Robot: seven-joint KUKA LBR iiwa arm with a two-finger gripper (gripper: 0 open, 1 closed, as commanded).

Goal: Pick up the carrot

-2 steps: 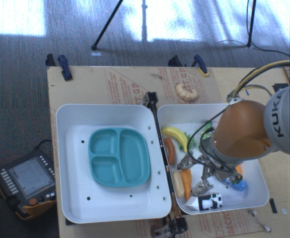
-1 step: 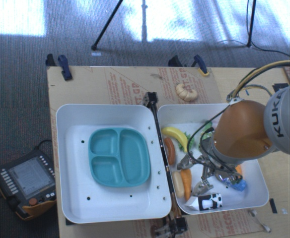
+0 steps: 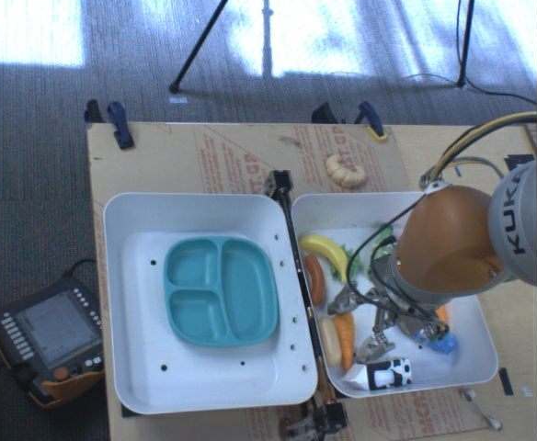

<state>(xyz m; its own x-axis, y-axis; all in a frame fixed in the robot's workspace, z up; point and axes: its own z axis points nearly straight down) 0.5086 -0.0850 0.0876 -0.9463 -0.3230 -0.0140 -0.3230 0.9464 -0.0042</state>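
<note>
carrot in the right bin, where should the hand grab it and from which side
Grip the carrot across its narrow width near the middle, coming from above. It lies flat, running toward the camera, with a pale piece tight on its left, so the fingers have little room there.

The two shallow white plastic bins (image 3: 121, 246) look smooth and faintly glossy. The teal three-compartment plastic plate (image 3: 221, 290) has a matt sheen. The pale brown desk (image 3: 204, 159) looks like printed cardboard or wood. The orange wrist band (image 3: 448, 242) shines smoothly.
</note>
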